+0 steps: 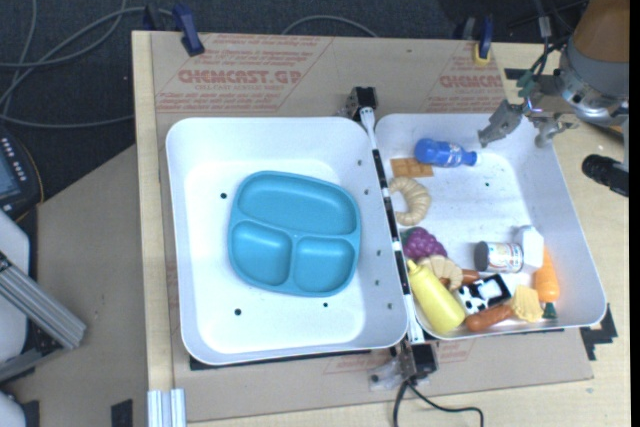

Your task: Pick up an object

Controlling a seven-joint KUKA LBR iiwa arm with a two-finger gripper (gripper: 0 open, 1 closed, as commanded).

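The hand (pixel 522 121) hangs at the upper right corner of the right bin (pixel 571 205), its two fingers (pixel 497 128) spread apart and released, with nothing between them. The left finger points down toward the bin's floor, just to the right of a blue bottle (pixel 444 153) that lies on its side near the bin's far wall. The hand is apart from the bottle, not touching it.

Taking the blue bottle as the landmark: just below and to its left lies a small orange block (pixel 411 168), and below that a pale ring-shaped pastry (pixel 411 200) rests against the bin's left wall. Further below come a bunch of purple grapes (pixel 424 242) and then a yellow bottle (pixel 435 296) lying at a slant in the near left corner. Well below and to the right of the blue bottle, a small can (pixel 498 257) lies on its side with a white block (pixel 531 244) touching its right end. An orange carrot (pixel 546 280) lies just beyond them by the right wall. A black-and-white toy (pixel 485 294) and a red sausage-shaped piece (pixel 489 318) crowd the near edge.

To the left of the blue bottle, across the dividing rims, the left bin (pixel 200 215) holds a blue divided plate (pixel 293 232) with three compartments. Both bins sit on the table (pixel 160 75), which is covered with printed cardboard.
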